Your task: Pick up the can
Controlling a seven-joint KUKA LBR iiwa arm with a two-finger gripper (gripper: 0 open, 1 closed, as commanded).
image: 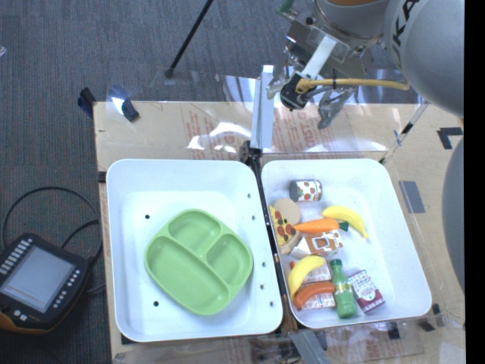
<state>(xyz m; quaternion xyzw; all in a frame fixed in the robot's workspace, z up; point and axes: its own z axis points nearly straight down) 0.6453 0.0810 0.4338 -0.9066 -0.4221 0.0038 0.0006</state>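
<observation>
Hovering above bins, gripper (309, 101) blurry; can (306, 191) lies in rt bin (402, 233).

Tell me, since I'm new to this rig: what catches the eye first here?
The green divided plate lying alone in the left bin stands out most. The right bin holds a cluster of toy food, with the can lying nearest its far edge. The gripper hangs above the bench, beyond both bins.

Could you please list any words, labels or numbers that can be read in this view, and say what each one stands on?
"KA": end of large dark lettering on the grey arm, cut off by the frame.
Can label: too small to read.
Small cartons and the green bottle: print blurred, unreadable.
Handheld screen: nothing legible.
</observation>
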